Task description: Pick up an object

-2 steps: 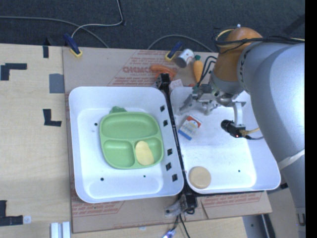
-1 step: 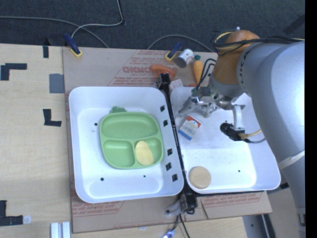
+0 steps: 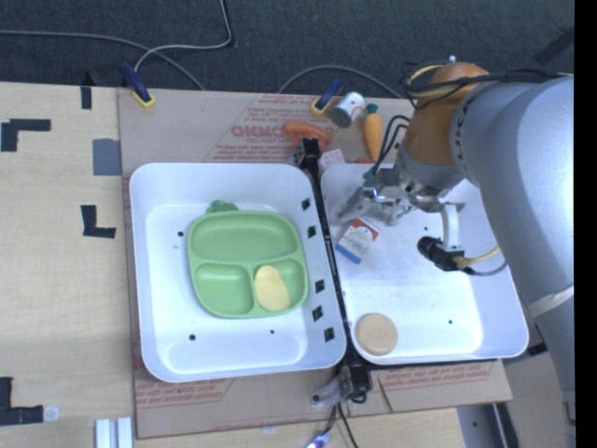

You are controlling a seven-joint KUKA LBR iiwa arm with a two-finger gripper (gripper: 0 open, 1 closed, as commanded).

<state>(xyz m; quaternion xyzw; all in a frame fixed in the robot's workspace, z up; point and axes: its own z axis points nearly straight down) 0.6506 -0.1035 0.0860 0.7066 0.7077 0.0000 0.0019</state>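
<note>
The big grey arm (image 3: 522, 166) curves in from the right, smooth and rounded like a pipe, with its orange band (image 3: 431, 129) sitting just above the wrist. Its gripper (image 3: 366, 203) is down low in the right bin (image 3: 466, 329), at the bin's far left corner, metal parts glinting. From where I stand I cannot tell whether it is clenched or released; the metal blurs together against the white.

Just below and beside the gripper lies a small flat packet (image 3: 356, 242), white with red and blue print, boxy at the edges. It looks close to the tool, though I cannot tell if they touch. Near the front rim of the same bin sits a round tan disc (image 3: 377, 333), matte like a biscuit.

The left bin (image 3: 154, 278) holds a green plastic plate (image 3: 247, 261), glossy, divided into three compartments. A pale yellow oval lump (image 3: 271, 288) rests in the plate's front right compartment.

Behind the bins, on the brown cardboard (image 3: 233, 129), lie an orange carrot-shaped toy (image 3: 372, 134) and a small white cylinder (image 3: 351, 108).
</note>
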